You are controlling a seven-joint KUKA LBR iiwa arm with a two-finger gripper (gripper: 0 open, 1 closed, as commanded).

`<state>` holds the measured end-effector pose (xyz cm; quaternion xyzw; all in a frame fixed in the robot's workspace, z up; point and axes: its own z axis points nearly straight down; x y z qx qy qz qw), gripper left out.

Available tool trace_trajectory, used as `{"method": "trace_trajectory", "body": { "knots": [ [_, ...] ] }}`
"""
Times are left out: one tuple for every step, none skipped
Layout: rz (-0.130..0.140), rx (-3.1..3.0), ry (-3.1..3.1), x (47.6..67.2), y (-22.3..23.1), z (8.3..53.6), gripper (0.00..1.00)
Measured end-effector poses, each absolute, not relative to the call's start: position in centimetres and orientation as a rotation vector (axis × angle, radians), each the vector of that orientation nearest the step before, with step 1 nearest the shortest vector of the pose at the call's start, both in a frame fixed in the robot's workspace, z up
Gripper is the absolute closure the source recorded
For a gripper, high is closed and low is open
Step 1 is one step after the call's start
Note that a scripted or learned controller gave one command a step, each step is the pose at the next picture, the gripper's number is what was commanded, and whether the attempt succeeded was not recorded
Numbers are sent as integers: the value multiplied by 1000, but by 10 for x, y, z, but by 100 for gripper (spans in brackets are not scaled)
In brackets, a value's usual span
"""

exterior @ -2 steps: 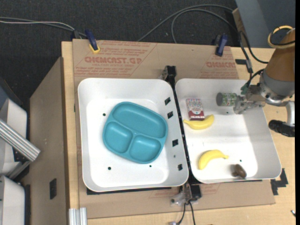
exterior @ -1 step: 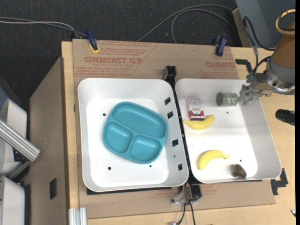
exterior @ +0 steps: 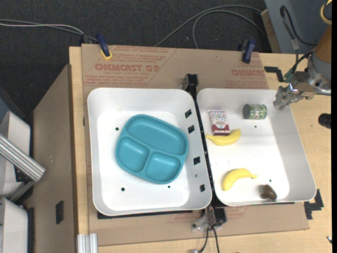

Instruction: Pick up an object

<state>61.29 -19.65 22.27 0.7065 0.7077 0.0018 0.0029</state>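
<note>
Whether the jaws are apart cannot be told; the gripper (exterior: pixel 284 96) hangs over the right bin's (exterior: pixel 295 157) far right rim, nothing visibly in it. Nearest lies a can (exterior: pixel 255 111), then a carton (exterior: pixel 218 122) and two bananas (exterior: pixel 225 137) (exterior: pixel 236 178).

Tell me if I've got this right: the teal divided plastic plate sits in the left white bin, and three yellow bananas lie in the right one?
Nearly. The camera view shows two yellow bananas in the right white bin, not three. The teal divided plastic plate does sit in the left white bin.
</note>
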Motion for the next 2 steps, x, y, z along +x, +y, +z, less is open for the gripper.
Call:
{"method": "trace_trajectory", "body": {
  "knots": [
    [4, 2216, 2220, 614, -196, 254, 100],
    [-1, 2221, 2229, 590, -151, 241, 100]
  ]
}}
